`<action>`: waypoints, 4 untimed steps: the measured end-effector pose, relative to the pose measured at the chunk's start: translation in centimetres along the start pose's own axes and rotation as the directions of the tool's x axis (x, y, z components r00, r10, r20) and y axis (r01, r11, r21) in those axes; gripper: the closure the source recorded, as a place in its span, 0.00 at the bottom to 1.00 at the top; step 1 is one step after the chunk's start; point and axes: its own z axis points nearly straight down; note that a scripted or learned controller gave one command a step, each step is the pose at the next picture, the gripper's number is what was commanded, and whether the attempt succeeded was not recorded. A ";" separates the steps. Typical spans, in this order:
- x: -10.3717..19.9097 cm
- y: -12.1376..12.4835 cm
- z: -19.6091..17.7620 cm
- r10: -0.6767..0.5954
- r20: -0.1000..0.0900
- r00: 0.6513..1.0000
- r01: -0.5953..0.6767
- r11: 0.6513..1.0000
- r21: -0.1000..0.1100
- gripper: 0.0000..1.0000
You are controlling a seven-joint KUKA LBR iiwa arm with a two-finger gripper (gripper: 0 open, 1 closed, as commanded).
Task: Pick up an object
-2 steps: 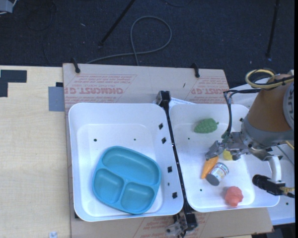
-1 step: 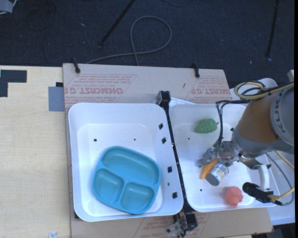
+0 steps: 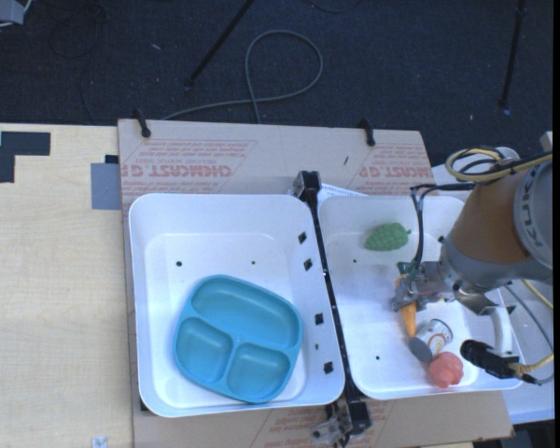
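Right bin [image 3: 355, 362] clutter: gripper [image 3: 413, 292] low over orange piece [image 3: 409, 321], grip state unclear; crowded neighbours risk a miss.

Count, top-down view: 2 white bins, the left bin [image 3: 149, 250] and the right bin [image 3: 355, 362]. 1 blue divided plate [image 3: 238, 337]. 1 green leafy toy [image 3: 386, 237]. 1 orange carrot-like piece [image 3: 409, 320]. 1 pink ball [image 3: 445, 370]. 1 small grey-and-white item [image 3: 429, 337], kind unclear.

A blue divided tray [image 3: 237, 337] sits in a white bin [image 3: 159, 250]; at three o'clock lie a green leafy toy [image 3: 385, 237] and a pink ball [image 3: 445, 370].
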 end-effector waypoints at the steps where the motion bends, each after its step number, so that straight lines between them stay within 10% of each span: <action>1: -0.1 0.0 -6.3 -0.007 0.002 1.000 0.007 1.000 -0.006 1.00; 3: 0.5 0.3 -13.9 -0.007 0.002 1.000 0.007 1.000 -0.005 1.00; 4: 6.1 1.2 -14.3 -0.010 0.000 1.000 0.010 1.000 -0.004 1.00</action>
